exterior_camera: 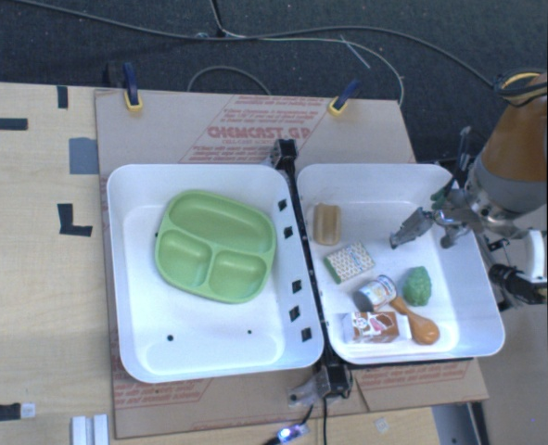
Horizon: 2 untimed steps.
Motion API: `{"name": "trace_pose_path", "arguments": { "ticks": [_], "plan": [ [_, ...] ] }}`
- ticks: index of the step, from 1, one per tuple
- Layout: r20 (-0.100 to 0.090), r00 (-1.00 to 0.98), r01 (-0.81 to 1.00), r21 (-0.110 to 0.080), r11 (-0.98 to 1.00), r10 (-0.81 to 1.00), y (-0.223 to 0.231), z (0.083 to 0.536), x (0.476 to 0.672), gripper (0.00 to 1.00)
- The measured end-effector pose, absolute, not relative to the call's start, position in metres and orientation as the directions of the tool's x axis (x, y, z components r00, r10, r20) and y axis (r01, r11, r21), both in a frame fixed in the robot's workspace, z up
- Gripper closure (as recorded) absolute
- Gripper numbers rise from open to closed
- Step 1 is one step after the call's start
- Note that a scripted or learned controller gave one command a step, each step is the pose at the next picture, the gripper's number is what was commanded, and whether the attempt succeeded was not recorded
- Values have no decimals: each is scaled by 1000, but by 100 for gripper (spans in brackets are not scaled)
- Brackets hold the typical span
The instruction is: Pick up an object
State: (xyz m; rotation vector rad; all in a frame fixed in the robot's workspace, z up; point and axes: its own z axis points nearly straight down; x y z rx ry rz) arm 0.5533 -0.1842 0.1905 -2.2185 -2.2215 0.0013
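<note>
Nearest, a packet (374, 325) lies in the right bin (468, 276) beside a can (377, 292). Above them hangs the gripper (413, 229), fingers spread, holding nothing, just right of a checked pad (350, 262).

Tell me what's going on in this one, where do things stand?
A grey and orange arm reaches in from the right with its gripper above the right bin, with nothing visible between its fingers. Below it lie a tan block, a patterned packet, a small can, a green lump, an orange utensil and a printed pack. The left bin holds a green divided tray. No pick has happened yet.
</note>
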Motion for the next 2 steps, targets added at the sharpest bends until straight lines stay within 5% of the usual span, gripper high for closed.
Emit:
{"name": "trace_pose_path", "arguments": {
  "ticks": [2],
  "plan": [
    [-2,1,1000,0,-1,1000,-191,93,555,0]
  ]
}}
